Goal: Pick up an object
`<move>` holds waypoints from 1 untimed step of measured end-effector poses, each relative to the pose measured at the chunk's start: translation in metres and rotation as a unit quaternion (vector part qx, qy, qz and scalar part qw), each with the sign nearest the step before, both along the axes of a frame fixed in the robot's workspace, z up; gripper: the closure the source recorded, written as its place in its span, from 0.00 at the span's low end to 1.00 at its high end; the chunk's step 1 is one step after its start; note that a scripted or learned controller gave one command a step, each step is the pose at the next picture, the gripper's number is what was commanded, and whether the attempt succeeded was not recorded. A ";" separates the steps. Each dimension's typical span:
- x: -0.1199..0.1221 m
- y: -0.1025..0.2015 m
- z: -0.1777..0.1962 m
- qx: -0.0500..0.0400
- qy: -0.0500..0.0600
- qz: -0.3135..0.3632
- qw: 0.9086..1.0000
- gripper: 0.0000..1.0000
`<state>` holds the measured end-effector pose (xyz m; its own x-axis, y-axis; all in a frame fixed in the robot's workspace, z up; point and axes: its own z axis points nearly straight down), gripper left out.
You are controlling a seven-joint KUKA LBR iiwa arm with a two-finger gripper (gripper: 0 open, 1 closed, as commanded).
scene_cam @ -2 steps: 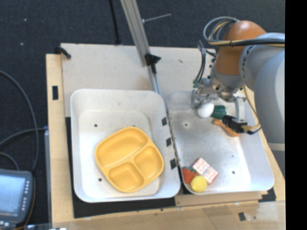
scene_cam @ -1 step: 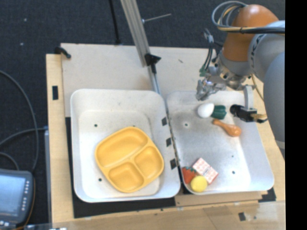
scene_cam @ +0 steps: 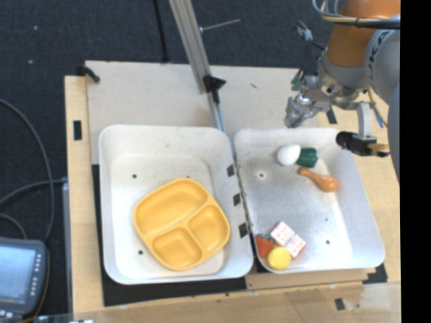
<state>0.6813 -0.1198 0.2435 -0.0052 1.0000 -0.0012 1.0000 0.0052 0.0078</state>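
Fingers [scene_cam: 296,116], state unclear, hang over right bin's [scene_cam: 350,247] far edge.

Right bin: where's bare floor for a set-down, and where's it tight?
The right bin is bare mid-floor, between the drumstick and the small box. It is crowded at the back by the egg and green cup, and in the front-left corner.

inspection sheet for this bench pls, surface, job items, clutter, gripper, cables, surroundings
surface: bench bears left bin and right bin.
job's things: right bin holds white egg, green piece, orange drumstick, small box, yellow ball.
clutter: yellow divided tray in left bin.
grippers: gripper above right bin's far edge, holding nothing seen.
cables: black cable on floor, left.
surroundings: metal post, screen, dark carpet.
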 end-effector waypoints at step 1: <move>0.001 -0.001 0.055 0.000 0.000 0.000 1.000 1.00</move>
<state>0.6826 -0.1212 0.2988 -0.0060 1.0000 -0.0017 0.9999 0.0060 0.0083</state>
